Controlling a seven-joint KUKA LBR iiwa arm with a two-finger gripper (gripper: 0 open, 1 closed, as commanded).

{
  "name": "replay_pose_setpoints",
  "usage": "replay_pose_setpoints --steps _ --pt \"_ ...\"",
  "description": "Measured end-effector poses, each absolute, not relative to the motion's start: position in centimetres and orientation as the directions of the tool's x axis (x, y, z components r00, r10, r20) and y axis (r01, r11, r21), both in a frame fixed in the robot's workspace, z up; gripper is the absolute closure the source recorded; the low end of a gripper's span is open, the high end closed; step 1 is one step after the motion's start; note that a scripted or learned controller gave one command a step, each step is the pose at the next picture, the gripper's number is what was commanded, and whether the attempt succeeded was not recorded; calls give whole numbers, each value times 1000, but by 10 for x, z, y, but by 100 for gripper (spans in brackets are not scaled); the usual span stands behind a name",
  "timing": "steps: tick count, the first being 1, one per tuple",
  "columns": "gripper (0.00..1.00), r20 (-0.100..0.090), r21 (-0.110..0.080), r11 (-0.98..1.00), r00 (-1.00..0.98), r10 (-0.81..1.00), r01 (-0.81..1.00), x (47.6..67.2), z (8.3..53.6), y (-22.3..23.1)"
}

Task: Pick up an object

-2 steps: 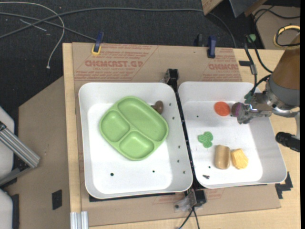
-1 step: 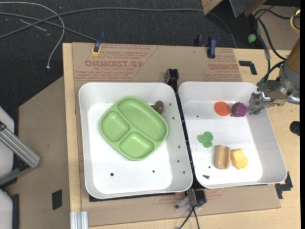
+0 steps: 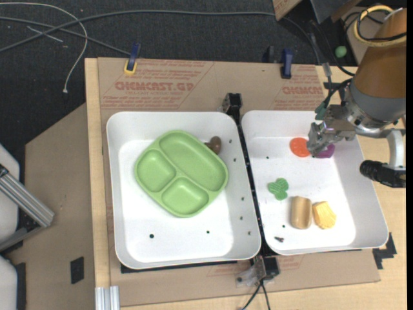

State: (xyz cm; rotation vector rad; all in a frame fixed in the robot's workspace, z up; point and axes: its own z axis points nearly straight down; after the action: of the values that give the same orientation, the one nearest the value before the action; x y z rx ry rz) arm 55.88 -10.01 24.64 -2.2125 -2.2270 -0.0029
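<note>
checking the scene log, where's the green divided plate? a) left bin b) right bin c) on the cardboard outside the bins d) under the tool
a: the green divided plate lies inside the left bin, with a small brown object at its upper right edge, while the tool is over the right bin.

Claw (image 3: 321, 142) partly hides a purple object (image 3: 326, 151).

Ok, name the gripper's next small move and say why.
Probably a short straight drop, then a close. The gripper sits low in the right bin, right at the purple object, beside the orange disc. Whether it holds anything is unclear.
</note>
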Motion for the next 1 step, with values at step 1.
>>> replay_pose_setpoints --steps 1 --pt "100 4 -2 6 -6 1000 1000 553 248 -47"
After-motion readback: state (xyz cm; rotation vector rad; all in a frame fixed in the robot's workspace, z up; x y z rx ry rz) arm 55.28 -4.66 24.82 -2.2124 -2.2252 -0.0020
